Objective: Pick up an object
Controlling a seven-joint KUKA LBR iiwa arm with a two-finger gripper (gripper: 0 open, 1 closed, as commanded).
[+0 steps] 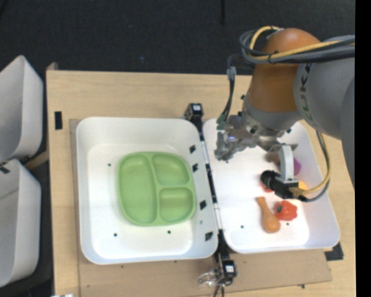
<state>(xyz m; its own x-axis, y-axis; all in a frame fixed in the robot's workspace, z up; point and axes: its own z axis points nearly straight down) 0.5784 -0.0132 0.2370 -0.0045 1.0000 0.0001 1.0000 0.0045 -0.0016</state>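
The wooden tabletop carries two white bins. A green divided plate lies in the left bin. Over the right bin the arm is seen, its end effector near the bin's upper left corner; whether it is released or clenched cannot be told. Toward the bin's right side an orange drumstick-like toy lies, touching a small red piece. The toy is judged light, rigid and somewhat slippery; its narrow neck is the best place to be gripped.

occluded: right bin far part behind arm | arm cut off at right edge
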